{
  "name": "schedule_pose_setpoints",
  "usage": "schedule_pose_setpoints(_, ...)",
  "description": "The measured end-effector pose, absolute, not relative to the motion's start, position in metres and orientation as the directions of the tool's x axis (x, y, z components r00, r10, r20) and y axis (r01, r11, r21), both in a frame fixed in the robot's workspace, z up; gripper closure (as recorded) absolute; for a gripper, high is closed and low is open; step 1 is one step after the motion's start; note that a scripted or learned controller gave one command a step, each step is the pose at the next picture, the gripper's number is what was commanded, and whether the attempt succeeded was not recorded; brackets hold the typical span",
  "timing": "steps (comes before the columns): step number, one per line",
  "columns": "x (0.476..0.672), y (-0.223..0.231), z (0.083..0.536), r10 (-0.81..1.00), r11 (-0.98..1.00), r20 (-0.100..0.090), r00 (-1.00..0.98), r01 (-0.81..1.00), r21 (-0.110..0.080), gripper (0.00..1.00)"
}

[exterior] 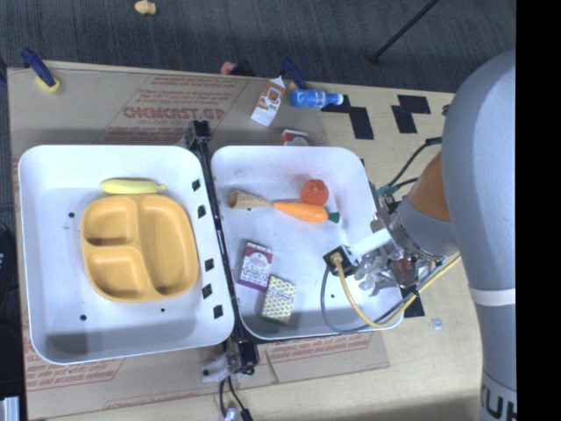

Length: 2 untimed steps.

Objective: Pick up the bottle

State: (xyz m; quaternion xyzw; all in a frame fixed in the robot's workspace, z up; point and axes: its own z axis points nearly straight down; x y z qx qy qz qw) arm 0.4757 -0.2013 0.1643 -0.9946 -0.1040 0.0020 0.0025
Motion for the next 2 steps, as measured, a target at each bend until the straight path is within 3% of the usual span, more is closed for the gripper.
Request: schedule_pose_setpoints(2, 0.476, -0.2097, 0.1802, 0.243, -0.97, -0.004, 0.97, 0.243, -0.009, 1.0)
